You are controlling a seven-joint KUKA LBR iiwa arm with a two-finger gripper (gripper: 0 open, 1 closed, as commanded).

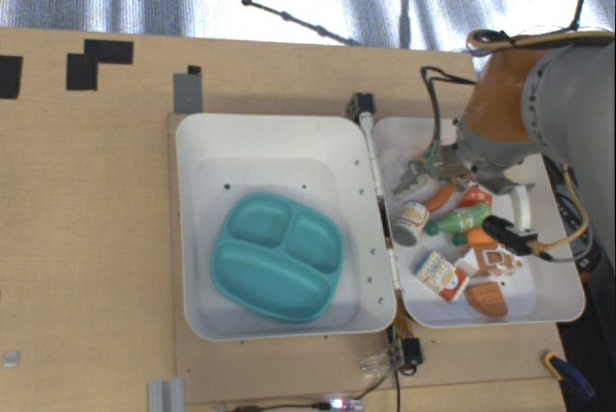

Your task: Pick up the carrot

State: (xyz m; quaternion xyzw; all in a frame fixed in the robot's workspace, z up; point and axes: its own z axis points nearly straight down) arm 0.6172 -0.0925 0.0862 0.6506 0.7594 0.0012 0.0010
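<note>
You are watching the claw [423, 171] hovering at the right bin's [558, 309] far-left part, just over the carrot [441, 198] amid crowded toys, its spread being impossible to tell.

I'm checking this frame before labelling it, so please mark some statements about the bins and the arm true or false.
1. The teal plate lies in the left bin. True.
2. The carrot is on the plate. False: it lies in the right bin among other items.
3. The arm reaches over the right bin. True.
4. The green bottle lies in the left bin. False: it is in the right bin.
5. The gripper is over the left bin. False: it is over the right bin, near the carrot.
</note>
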